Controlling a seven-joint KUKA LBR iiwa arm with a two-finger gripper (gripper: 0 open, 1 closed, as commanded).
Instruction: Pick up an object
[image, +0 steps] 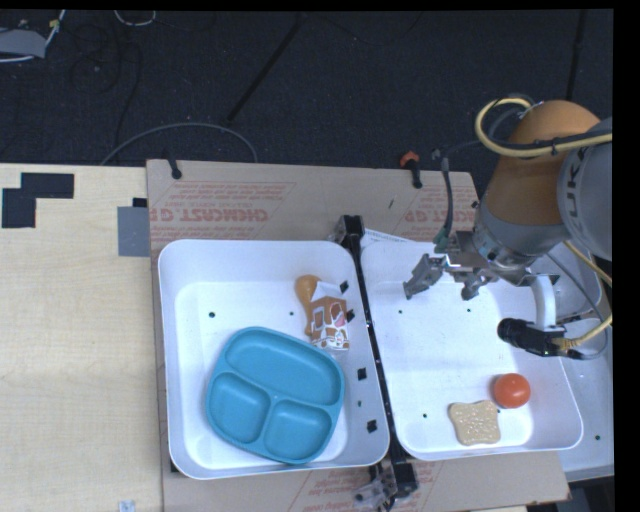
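Note:
My gripper (446, 282) hangs over the upper part of the right bin (420, 400), its two fingers spread apart with nothing between them. A red-orange ball (511, 390) lies near the bin's lower right corner. Beside it, lower and to the left, rests a tan toast-shaped piece (474, 422). Both lie well below the gripper. In the left bin (185, 300) a blue divided plate (275, 394) lies flat, and a small brown-and-white patterned object (326, 318) sits against the bin's right wall.
A black divider (366, 340) runs between the two bins. The arm's orange band and grey wrist (540, 180) loom over the right bin's upper right corner. Cables trail at the right edge. Cardboard lies under the bins.

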